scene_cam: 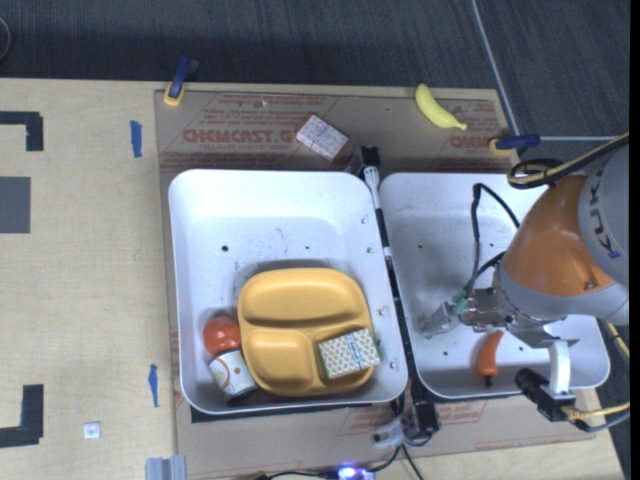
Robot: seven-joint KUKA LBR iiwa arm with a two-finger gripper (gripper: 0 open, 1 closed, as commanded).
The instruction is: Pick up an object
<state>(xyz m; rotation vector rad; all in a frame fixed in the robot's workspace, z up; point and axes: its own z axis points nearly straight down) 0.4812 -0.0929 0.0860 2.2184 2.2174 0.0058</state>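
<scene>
A grey KUKA arm [560,238] with an orange band reaches over the right-hand white bin [430,203], its gripper [445,316] low above the bin's floor near the middle. Whether the gripper is released or clenched cannot be told from this slanted overhead view, and nothing is seen held in it. A small orange, carrot-shaped object [487,355] lies on the bin floor just beside the gripper, toward the bin's near edge and partly under the arm's wrist.

The left-hand bin [200,228], a shallow moulded tray with rounded corners and a smooth matte floor, carries a yellow divided plate [295,313] of glossy plastic set toward its near edge. A small patterned box [348,354] (printed in green and white) rests on the plate's near right compartment. At the bin's near left corner, touching the plate's rim, sit a rounded red-orange object [221,334] and a white, orange-marked cup-like object [232,373].

Both bins sit on a printed cardboard sheet [250,118] on the pale wooden worktop [80,268]. Along the sheet's far edge lie a small patterned packet [321,137] and, toward the far right corner, a yellow banana [439,108]. Blue clamps [180,78] hold the sheet's far corners.
</scene>
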